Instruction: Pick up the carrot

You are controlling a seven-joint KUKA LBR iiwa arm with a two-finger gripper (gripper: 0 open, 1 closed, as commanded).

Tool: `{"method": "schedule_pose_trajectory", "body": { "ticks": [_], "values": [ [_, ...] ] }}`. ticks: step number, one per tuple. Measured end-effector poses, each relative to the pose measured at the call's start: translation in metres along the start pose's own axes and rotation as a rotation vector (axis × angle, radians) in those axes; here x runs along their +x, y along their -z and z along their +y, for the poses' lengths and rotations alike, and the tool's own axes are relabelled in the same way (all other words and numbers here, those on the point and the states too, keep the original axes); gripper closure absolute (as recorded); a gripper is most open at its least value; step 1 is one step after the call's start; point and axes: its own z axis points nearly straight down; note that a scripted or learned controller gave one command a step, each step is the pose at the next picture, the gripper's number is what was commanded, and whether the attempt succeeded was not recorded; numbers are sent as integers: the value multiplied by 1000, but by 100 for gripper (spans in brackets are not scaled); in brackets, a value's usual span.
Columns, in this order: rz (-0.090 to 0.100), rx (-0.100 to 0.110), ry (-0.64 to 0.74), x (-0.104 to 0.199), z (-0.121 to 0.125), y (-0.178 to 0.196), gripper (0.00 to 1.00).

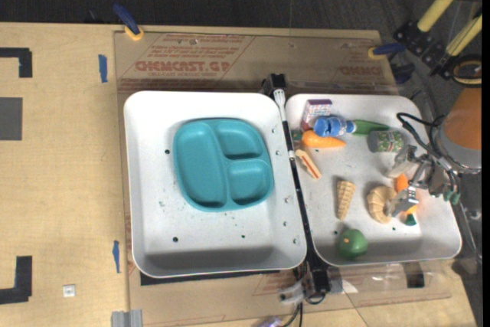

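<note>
Clutter is the main hazard: the carrot [323, 140] lies near the upper left of the right bin [440, 245], pressed close against a blue toy [331, 125] above it and a striped orange piece [308, 163] just below, with a purple-and-white packet [315, 111] behind. The gripper [407, 191] sits at the right side of the frame, low over the same bin and well apart from the carrot, near a tan shell-shaped item [378, 204]. Whether it is released or clenched I cannot tell; small orange and green bits show around it, but nothing is clearly caught.

A reach across toward the carrot could nudge the cone [345, 197] or the green can [386, 141] lying between. A closing grasp may catch the blue toy instead, or push the carrot against the bin's wall. The left bin [145, 165] holds a teal divided plate [222, 162].
</note>
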Motion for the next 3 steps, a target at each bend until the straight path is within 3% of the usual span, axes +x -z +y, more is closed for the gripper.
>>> {"method": "schedule_pose_trajectory", "body": {
  "ticks": [1, 2, 3],
  "values": [
    [-3, 0, 14, 4, -1, 0, 0],
    [-5, -1, 204, 1, 1, 0, 0],
    [-4, 1, 14, 12, -5, 0, 0]
  ]
}}
